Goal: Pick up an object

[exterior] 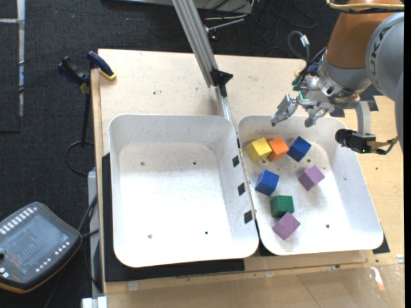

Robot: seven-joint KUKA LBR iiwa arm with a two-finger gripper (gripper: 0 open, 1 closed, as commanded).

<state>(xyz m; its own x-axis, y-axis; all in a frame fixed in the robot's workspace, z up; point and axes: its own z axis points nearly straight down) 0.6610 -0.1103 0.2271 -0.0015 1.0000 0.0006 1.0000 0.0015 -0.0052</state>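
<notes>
claw (300, 112) spread, empty, above right bin (359, 191) | risk: yellow (260, 149), orange (278, 147), blue (299, 149) cubes touching, fingers may jam or nudge

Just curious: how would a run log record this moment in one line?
hand: open, above right bin | holding: nothing | blocks: seven, in right bin | pick: not yet done

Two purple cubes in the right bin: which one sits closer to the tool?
The upper purple cube, right of the blue cube. The other purple cube lies below the green cube, farther from the tool.
</notes>
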